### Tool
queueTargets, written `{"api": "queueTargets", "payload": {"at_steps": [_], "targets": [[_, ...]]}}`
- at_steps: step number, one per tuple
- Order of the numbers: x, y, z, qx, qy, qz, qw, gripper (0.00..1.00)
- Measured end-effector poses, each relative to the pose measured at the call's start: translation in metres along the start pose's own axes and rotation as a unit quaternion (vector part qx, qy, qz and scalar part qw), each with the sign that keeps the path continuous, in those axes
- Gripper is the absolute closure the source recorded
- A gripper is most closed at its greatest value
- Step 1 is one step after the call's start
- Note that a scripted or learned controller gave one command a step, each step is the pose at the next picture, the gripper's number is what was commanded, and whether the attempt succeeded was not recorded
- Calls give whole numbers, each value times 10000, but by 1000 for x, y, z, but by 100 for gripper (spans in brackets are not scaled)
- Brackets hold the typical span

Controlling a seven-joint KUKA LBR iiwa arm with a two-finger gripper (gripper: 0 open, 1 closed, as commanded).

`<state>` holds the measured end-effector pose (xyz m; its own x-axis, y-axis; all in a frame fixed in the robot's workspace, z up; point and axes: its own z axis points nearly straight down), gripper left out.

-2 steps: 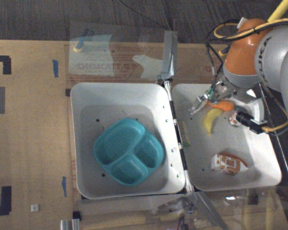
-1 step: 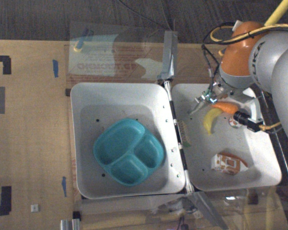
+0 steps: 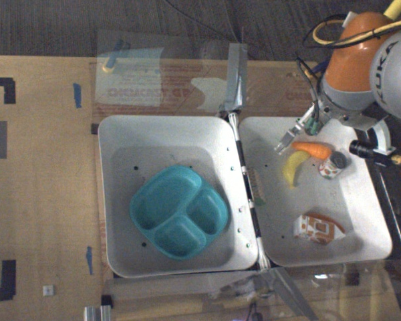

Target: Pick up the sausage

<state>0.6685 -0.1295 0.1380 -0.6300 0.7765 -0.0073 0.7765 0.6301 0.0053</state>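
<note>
The sausage [image 3: 319,227] looks like a brown, curved piece with white patches. It lies in the right bin [image 3: 374,246], near the front. My gripper [image 3: 287,141] hangs over the back left part of that bin, well behind the sausage. It is just left of an orange carrot [image 3: 313,150] and above a yellow banana [image 3: 293,168]. Nothing shows in its grasp.
A small can [image 3: 331,167] with a dark lid stands right of the carrot. The left bin [image 3: 113,146] holds a teal divided plate [image 3: 179,210]. The arm's orange-banded wrist [image 3: 357,59] looms over the right bin's back right corner. Cables trail behind the bins.
</note>
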Motion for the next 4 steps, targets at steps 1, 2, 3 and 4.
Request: {"api": "queueTargets", "payload": {"at_steps": [1,2,3,4], "targets": [[12,1,43,29,32,-461,9989,0],[10,3,30,-7,-10,-461,9989,100],[51,34,-49,-8,3,-1456,9894,100],[98,56,-78,-5,12,-1801,9836,100]]}}
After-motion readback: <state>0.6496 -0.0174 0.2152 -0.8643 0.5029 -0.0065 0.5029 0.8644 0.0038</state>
